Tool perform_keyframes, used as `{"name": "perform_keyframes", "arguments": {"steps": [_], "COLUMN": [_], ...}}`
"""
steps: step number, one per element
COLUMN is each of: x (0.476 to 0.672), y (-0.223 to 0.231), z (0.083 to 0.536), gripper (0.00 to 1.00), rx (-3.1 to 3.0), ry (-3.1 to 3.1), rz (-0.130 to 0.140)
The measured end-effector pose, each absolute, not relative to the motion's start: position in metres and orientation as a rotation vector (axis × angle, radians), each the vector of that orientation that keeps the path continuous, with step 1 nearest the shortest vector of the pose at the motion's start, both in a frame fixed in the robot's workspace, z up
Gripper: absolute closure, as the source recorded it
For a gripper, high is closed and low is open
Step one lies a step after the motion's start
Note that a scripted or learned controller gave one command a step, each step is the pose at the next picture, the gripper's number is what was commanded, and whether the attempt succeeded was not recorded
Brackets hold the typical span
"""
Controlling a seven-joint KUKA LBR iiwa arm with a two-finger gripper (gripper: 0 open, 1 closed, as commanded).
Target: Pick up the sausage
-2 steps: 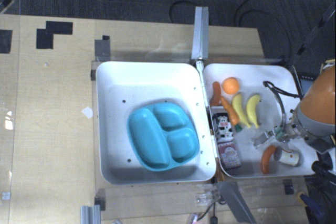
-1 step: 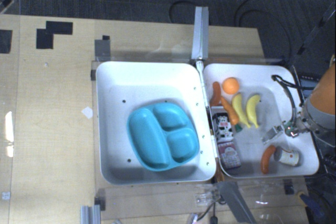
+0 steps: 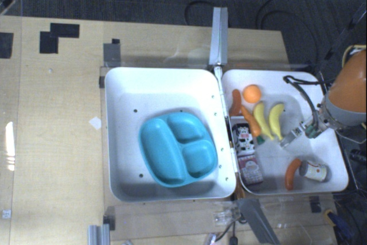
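Sausage (image 3: 292, 174) lies free at lower right of the frame, near front of right bin (image 3: 338, 181), beside a small white cylinder (image 3: 315, 171). Likely light, smooth, slightly yielding; grip across mid-length. Gripper (image 3: 298, 133) hangs farther back, fingers apart, nothing between them.

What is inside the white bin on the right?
The right bin holds an orange ball, two bananas, a carrot, a reddish sausage beside a small white cylinder, and flat packets. The pincer hangs over the bin, hiding some floor.
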State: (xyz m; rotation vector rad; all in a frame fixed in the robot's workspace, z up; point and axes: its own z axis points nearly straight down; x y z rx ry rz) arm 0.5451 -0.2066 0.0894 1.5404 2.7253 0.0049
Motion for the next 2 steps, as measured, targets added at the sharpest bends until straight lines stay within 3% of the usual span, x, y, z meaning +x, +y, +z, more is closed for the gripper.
{"name": "perform_keyframes", "arguments": {"steps": [1,2], "x": [0.492,0.495], "y": [-0.175,-0.174], "z": [0.090,0.102], "gripper": [0.00,1.00], "rx": [1.349,1.347], "ry": [2.817,2.815], "rz": [0.005,0.011]}}
